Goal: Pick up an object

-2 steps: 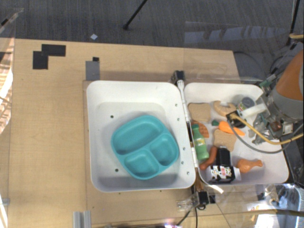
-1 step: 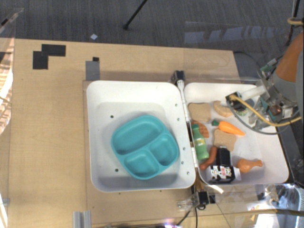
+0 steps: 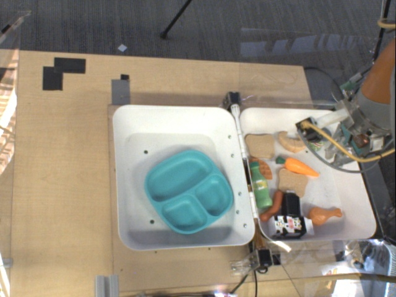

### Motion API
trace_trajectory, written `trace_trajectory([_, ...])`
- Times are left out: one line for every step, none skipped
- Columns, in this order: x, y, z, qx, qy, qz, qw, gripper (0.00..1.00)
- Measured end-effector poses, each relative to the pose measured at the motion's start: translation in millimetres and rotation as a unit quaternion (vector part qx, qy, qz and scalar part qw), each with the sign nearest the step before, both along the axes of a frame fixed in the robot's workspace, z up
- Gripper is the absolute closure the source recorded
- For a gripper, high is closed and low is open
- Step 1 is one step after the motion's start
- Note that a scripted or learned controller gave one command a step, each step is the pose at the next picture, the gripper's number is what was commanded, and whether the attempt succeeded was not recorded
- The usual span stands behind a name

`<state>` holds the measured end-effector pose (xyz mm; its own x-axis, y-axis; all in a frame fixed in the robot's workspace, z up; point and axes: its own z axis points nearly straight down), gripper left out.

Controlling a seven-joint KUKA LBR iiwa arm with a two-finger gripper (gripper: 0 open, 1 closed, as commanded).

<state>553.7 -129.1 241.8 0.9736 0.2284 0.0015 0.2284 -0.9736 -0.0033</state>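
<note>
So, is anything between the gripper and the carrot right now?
Nothing visible. The carrot lies uncovered in the right bin, just below the gripper in the view; a pale food piece sits aside.

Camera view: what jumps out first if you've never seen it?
The big teal plate, alone in the left bin, grabs the eye. Next comes the bright orange carrot amid the toy food crowding the right bin. The orange-banded arm reaches in over that bin's right side.
</note>
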Motion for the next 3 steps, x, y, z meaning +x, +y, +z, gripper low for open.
trace_trajectory([-59,13,12,-0.0007,0.001,0.036,0.9994,1.0])
trace_trajectory([-58,14,22,0.0002,0.001,0.041,0.9992,1.0])
trace_trajectory([-35,-11,51,-0.0016,-0.001,-0.006,1.0,1.0])
